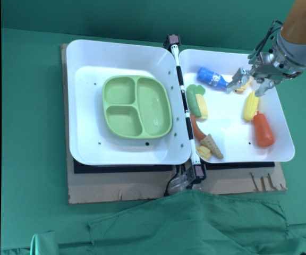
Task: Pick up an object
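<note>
My gripper (pixel 249 84) hovers over the back of the right bin (pixel 232 122), fingers spread and open. A small orange-yellow bit (pixel 242 88) shows just beneath them; I cannot tell what it is. The blue bottle (pixel 212 78) lies just left of the left finger. A yellow corn cob (pixel 251 105) lies just in front of the right finger, and an orange-red carrot-like piece (pixel 263 130) sits in front of that. Nothing is clamped between the fingers.
Along the right bin's left wall lie a green and yellow vegetable (pixel 197 101), a red sausage (pixel 197 127), a waffle cone (pixel 212 145) and yellow chunks (pixel 203 153). The left bin (pixel 84 62) holds a green divided plate (pixel 137 106). Green cloth (pixel 195 222) lies in front.
</note>
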{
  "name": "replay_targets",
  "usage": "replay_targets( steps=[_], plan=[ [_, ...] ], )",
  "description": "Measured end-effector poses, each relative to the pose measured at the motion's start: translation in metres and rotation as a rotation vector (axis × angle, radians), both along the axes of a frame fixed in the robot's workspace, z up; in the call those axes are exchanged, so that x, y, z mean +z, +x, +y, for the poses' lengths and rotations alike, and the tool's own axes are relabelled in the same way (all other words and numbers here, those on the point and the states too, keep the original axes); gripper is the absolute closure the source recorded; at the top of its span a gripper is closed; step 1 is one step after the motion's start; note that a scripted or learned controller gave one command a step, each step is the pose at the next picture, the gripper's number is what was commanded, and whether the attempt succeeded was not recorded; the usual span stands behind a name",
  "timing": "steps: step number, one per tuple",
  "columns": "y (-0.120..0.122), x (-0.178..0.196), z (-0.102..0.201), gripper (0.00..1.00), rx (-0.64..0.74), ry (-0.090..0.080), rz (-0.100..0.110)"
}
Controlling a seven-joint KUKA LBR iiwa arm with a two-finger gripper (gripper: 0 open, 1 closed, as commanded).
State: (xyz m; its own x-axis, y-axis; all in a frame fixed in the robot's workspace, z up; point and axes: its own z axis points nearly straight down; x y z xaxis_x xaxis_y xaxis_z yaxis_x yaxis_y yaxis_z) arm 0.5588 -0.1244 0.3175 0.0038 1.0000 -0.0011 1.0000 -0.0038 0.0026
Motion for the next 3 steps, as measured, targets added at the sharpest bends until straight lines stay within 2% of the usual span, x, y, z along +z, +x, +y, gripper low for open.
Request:
replay_targets(
  steps=[1, 2, 3],
  plan=[
    [-0.007, -0.096, -0.042, 0.00, -0.005, 0.000, 0.008],
    [-0.009, -0.120, -0.054, 0.00, 0.005, 0.002, -0.005],
    [-0.019, -0.126, -0.058, 0.00, 0.006, 0.005, -0.008]
  ],
)
